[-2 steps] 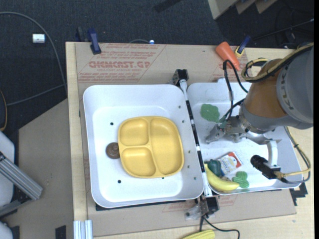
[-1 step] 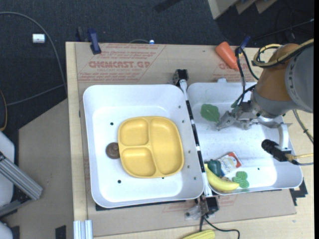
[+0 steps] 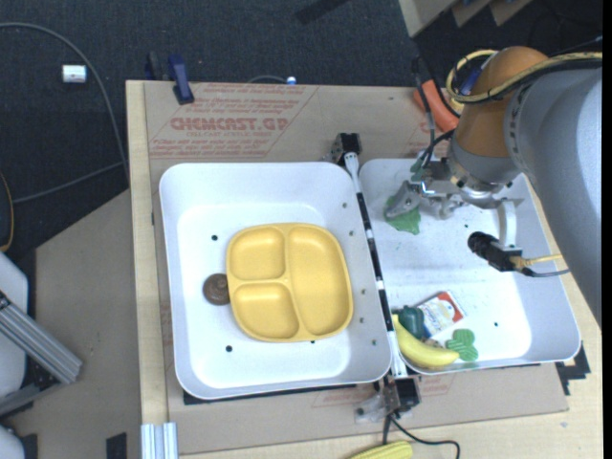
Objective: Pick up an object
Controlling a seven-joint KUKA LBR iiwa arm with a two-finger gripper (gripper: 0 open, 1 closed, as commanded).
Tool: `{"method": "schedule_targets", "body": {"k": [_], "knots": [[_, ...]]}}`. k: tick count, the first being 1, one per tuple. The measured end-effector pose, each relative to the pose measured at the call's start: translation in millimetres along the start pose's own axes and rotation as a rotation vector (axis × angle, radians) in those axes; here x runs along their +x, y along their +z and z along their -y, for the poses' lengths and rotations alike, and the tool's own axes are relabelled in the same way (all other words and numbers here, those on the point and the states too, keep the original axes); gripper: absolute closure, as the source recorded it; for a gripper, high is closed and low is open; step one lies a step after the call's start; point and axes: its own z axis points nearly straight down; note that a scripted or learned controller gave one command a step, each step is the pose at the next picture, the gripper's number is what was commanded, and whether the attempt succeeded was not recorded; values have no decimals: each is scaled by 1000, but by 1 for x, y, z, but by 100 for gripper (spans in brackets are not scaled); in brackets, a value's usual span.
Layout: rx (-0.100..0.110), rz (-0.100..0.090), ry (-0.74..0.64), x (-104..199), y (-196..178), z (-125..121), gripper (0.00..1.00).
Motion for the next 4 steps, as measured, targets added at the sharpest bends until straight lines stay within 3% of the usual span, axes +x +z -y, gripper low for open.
{"method": "schedule_targets", "body": {"k": [1,3,4], "knots": [[0,1,0,4,0,-22,0],[4,0,1,7,0,-9,0],[2,1,0,7,-10,-10,100]]}}
